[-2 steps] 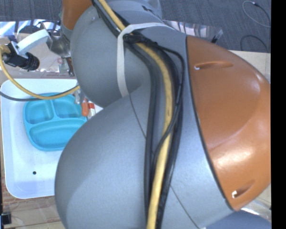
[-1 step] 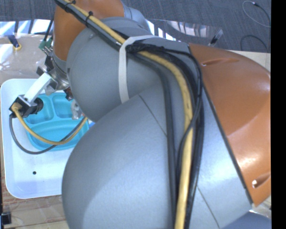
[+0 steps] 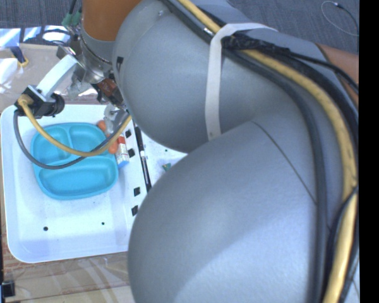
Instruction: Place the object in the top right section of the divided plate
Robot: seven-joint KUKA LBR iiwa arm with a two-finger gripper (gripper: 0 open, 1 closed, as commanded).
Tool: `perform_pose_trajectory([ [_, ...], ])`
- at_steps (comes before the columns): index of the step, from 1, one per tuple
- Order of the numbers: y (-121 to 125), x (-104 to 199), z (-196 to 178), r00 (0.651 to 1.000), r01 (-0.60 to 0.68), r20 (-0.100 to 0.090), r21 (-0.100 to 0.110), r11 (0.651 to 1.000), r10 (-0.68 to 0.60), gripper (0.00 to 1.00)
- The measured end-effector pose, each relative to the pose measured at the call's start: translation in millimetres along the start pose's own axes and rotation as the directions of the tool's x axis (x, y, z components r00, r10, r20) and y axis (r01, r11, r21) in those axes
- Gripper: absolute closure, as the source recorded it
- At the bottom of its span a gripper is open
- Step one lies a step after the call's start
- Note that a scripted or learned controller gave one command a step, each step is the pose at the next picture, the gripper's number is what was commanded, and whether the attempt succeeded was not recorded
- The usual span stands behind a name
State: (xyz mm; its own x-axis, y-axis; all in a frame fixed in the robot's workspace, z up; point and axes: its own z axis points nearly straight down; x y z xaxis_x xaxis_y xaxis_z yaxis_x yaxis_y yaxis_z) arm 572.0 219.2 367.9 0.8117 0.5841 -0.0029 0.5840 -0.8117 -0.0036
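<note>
My arm (image 3: pixel 240 169) is plain grey, with an orange band (image 3: pixel 107 8) above the wrist and a yellow cable (image 3: pixel 290 74) beside black ones along it. The divided plate (image 3: pixel 72 160) is bright blue, sitting in a white bin (image 3: pixel 25 232) speckled with small black dots. The desk (image 3: pixel 63 279) shows pale wood grain.

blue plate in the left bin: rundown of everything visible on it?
The plate is light blue, glossy like plastic, rounded in outline, with raised ridges dividing it into sections. It lies flat in the left bin, toward the bin's upper half. A yellow cable loops across its upper sections in this view. The arm hangs over its upper right edge, with small orange and white things just beside that edge.
</note>
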Motion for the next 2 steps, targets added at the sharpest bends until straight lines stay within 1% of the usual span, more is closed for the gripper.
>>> perform_pose_trajectory([
  [1,-42.0,-61.5,30.3,0.972,-0.236,-0.001,-0.003,0.972,0.236,0.00],
  [2,-2.2,-20.4,4.8,0.972,-0.233,-0.002,-0.003,0.972,0.233,0.00],
])
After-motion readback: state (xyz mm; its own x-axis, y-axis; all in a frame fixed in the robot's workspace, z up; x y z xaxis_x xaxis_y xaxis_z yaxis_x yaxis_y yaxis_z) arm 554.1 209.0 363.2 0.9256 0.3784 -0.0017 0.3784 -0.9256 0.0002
